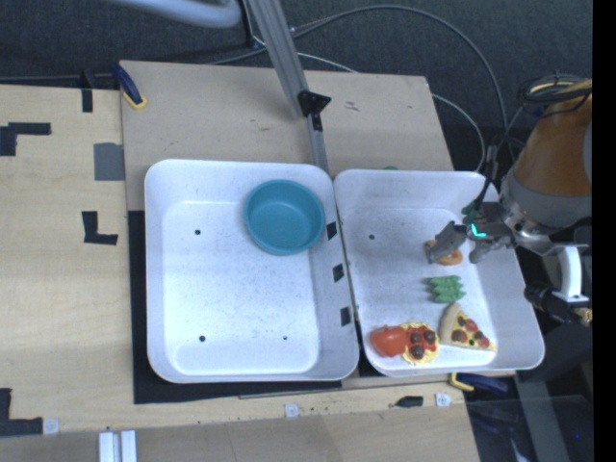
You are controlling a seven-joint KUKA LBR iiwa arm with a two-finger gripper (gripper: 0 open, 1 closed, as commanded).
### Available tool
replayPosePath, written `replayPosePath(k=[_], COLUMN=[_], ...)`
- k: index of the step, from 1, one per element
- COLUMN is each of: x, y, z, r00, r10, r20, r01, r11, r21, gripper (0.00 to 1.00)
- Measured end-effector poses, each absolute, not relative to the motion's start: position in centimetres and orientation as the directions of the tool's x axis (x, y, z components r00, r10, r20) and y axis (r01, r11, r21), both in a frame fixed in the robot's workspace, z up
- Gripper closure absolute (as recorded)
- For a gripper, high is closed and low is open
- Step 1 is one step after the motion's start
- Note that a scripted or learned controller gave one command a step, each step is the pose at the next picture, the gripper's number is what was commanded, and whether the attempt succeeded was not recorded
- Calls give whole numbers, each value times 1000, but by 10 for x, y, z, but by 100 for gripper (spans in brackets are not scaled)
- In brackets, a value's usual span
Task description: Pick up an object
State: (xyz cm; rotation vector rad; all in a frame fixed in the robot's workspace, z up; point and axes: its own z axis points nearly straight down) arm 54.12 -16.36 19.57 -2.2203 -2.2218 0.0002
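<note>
- Camera view shows the claw (462, 243) low in the right bin (385, 210), fingers spread to both sides of a small orange and grey toy (446, 251).
- They seem not closed on it; the toy lies on the bin floor.
- Just below are a green piece (445, 288), a pizza slice (466, 330) and a red toy (390, 340).
- The left bin (183, 258) holds a blue bowl (284, 217).
- I judge that closing and lifting are not yet done.

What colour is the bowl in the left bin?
Blue, a teal-leaning shade; the bowl shows clearly in the camera view.
</note>
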Motion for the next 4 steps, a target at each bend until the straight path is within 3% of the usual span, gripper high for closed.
replayPosePath(k=[1,2,3,4], x=[541,535,537,539], y=[-164,-155,-156,-158], z=[196,139,92,105], r00=[-1,-1,0,1], r10=[1000,1000,1000,1000], r20=[0,1,-3,-5], r01=[1000,1000,1000,1000], r11=[1,1,0,-1], r21=[0,-5,7,11], gripper=[0,0,0,100])
